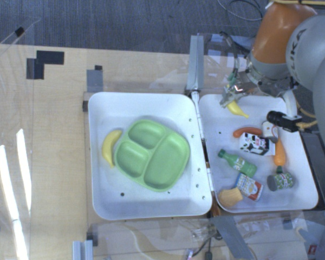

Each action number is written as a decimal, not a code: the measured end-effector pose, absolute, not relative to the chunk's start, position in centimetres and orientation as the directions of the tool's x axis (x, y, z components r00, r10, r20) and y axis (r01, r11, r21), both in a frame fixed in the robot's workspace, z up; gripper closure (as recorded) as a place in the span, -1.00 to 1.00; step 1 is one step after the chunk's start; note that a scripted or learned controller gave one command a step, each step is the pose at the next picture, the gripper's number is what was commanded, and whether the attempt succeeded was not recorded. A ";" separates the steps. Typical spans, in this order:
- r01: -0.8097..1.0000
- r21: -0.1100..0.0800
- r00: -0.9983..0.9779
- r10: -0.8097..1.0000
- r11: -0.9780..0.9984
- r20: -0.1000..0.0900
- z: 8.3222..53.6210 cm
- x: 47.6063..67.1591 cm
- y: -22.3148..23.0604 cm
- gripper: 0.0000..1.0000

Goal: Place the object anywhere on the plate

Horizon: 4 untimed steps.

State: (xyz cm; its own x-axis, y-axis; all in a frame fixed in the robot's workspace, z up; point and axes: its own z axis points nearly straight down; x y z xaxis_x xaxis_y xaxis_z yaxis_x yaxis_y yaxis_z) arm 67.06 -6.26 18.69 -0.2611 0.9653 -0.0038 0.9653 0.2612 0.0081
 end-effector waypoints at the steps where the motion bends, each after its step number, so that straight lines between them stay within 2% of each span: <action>1: 1.000 0.005 -0.028 1.000 0.028 0.000 18.6 63.1 -1.6 1.00; 2: 0.996 0.005 -0.091 0.996 0.091 0.001 18.5 58.7 4.1 1.00; 3: 0.997 0.004 0.076 0.997 -0.076 0.001 18.6 60.9 1.8 1.00; 4: 1.000 0.005 0.000 1.000 0.000 0.002 22.3 56.8 10.2 1.00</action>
State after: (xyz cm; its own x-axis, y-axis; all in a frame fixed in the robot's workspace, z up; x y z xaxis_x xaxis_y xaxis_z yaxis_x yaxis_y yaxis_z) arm 56.80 10.24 22.35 -0.0002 1.0000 0.0018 1.0000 0.0002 0.0052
